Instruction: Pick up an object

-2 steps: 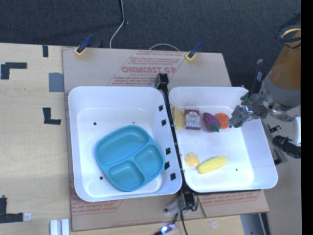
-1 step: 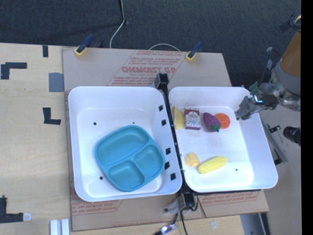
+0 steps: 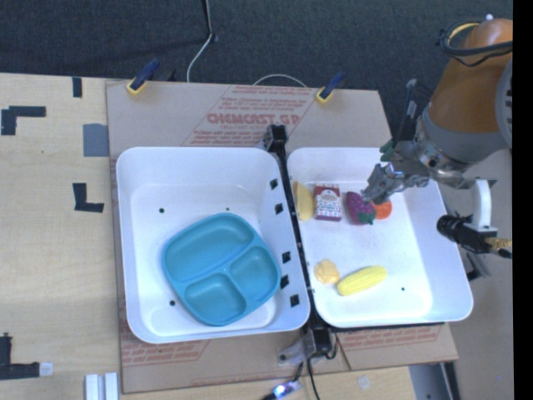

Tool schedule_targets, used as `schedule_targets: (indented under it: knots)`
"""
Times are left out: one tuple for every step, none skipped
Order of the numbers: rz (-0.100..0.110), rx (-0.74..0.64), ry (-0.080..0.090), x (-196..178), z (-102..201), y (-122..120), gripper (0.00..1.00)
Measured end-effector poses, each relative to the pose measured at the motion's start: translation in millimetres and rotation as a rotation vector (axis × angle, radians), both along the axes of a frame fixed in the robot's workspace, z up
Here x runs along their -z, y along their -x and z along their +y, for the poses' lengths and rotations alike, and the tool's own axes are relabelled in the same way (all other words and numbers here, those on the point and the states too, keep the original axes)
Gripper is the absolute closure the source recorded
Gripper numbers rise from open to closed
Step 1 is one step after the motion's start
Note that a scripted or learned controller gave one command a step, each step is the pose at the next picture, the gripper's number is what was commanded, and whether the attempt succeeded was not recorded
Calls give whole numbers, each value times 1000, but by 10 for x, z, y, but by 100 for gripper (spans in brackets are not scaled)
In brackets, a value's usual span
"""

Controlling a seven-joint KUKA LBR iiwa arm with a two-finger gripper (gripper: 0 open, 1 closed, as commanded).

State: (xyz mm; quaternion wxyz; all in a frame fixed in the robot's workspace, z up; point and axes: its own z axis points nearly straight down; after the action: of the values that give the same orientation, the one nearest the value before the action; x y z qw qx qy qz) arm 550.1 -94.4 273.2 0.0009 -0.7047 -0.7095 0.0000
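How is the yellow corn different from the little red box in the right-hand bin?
The corn cob is yellow, long and rounded; the red box is flat and rectangular with a pale label. The corn cob lies slantwise near the bin's front, the red box squarely near the back. Both rest on the right bin floor, apart from the gripper.

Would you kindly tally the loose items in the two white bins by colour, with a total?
Blue: 1, the divided plate
Yellow: 3, the corn cob, a small lump and a piece by the divider
Red: 1, the small box
Purple: 1, the grapes
Orange: 1, a piece
Total: 7
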Motion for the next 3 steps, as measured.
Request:
schedule_targets:
  knots:
    - [1, 1, 1, 102, 432, -133, 100]
    - [1, 1, 1, 104, 920, -172, 100]
    - [3, 0, 1, 254, 1528, -184, 100]
